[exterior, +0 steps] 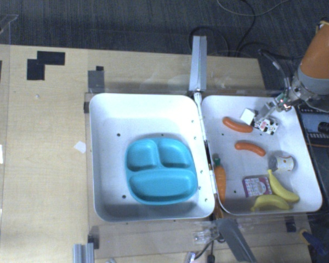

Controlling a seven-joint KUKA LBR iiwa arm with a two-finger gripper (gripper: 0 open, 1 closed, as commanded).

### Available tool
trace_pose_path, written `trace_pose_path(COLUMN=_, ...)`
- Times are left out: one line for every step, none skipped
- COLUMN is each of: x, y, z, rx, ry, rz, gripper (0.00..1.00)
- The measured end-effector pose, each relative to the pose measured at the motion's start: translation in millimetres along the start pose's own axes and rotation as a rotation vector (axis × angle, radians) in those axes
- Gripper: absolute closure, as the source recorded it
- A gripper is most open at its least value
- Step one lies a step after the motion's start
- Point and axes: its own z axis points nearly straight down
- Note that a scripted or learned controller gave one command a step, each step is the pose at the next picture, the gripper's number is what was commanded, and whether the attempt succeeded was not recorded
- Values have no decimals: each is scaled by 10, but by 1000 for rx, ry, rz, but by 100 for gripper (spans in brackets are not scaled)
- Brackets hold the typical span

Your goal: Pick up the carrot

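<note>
The carrot (220, 182) is orange with a small green top and lies lengthwise against the left wall of the right bin (312, 193), near its front. My gripper (259, 121) hovers over the back of the same bin, well behind and to the right of the carrot. It is open, and nothing sits between its fingers. The grey arm with its orange band (319, 56) comes in from the upper right.
Two orange-red sausages (237, 125) (250, 147) lie between the gripper and the carrot. A small white cup (282, 163), a purple packet (256, 186) and yellow bananas (277, 195) fill the front right. The left bin (104, 147) holds a blue divided tray (162, 170).
</note>
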Motion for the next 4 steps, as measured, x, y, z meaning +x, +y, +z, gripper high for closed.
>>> trace_pose_path(x=-22, y=69, z=190, rx=0, ry=0, rz=-122, gripper=0)
trace_pose_path(x=-18, y=76, z=23, rx=-2, ry=-2, rz=-134, gripper=0)
trace_pose_path(x=-11, y=81, z=49, rx=-1, ry=-1, rz=-144, gripper=0)
trace_pose_path(x=-22, y=78, z=165, rx=0, ry=-1, rz=-152, gripper=0)
